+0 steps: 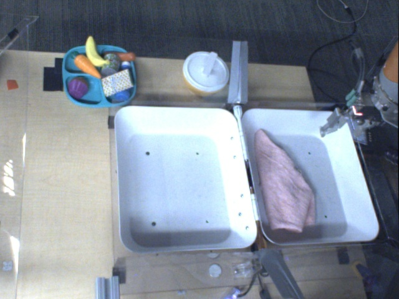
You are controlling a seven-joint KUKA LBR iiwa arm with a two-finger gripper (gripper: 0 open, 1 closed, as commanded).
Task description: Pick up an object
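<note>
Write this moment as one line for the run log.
gripper: over right bin's top right corner | pink cloth: lying in right bin, not grasped | left bin: untouched

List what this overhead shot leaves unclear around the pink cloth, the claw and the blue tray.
- Claw: small and blurred at the right bin's rim; its state is unreadable.
- Pink cloth: its folds hide whatever lies beneath.
- Blue tray: toys too small to identify fully.
- Arm: cut off by the right edge.

A robotics lab is indicated. Two shallow white bins (177,120) are fixed side by side on a pale wooden table (56,185), a metal rail (237,73) is mounted between them, loose cables (336,8) are trailed over dark carpet (187,8), and a blue tray (100,76) of toy food is set aside.
</note>
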